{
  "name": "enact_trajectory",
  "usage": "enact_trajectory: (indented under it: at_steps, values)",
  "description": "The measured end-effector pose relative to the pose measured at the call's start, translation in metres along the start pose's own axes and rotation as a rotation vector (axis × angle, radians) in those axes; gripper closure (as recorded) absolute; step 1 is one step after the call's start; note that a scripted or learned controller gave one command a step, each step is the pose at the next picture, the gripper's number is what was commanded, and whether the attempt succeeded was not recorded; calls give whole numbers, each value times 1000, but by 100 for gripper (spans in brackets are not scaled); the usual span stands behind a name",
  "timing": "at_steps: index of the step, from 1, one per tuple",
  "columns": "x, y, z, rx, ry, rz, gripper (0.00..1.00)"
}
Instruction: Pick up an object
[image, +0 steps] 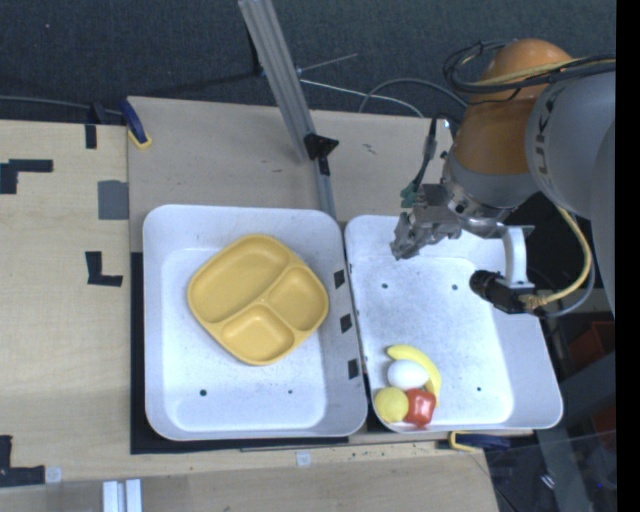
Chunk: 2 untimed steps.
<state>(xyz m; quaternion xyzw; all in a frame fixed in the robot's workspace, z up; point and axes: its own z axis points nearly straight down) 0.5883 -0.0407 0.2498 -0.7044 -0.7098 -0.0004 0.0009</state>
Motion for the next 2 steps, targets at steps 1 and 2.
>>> enact_trajectory:
  at_steps: [1, 2]
  values:
    - [55, 6, -5, 0, 0, 0, 100]
    - [104, 22, -1, 0, -1, 1, 100]
